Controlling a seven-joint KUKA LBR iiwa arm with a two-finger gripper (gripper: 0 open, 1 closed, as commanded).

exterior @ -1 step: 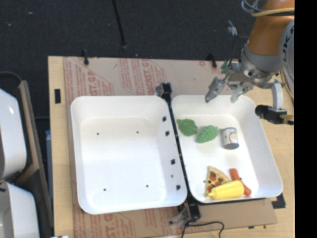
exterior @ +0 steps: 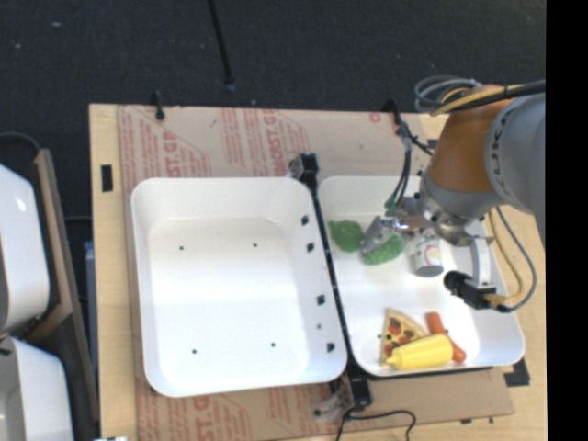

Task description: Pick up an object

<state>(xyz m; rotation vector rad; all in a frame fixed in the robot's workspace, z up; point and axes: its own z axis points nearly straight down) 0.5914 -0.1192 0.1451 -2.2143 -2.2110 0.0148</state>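
Nearest the camera, at the lower edge of the view, the front lip of the surface (exterior: 230, 407) shows as brown cardboard printed with red lettering, with a small black clip and a cable at its front rim between the two bins; on it sits the left bin (exterior: 230, 283), shallow and white with a few dark dots on its floor, and touching it along a black divider strip the right bin (exterior: 496, 338); in the near corner of the right bin lie a yellow toy (exterior: 424, 352), a pizza-slice toy (exterior: 401, 327) just beside it on the left and an orange carrot toy (exterior: 435, 323) touching its far side; further back in that bin a small grey can (exterior: 426, 257) stands near the arm, and left of it lie two green toys, one green piece (exterior: 346, 235) close to the divider and a second green lump (exterior: 384, 250) directly under the end effector (exterior: 377, 237); the metallic fingers reach down onto that second lump and appear narrowly set, but whether they clamp it I cannot tell; the grey arm with its orange band (exterior: 469, 154) comes in from the right above the bin's far half; beyond the surface the floor (exterior: 276, 35) is dark carpet crossed by a black cable, and white furniture stands at the left edge.
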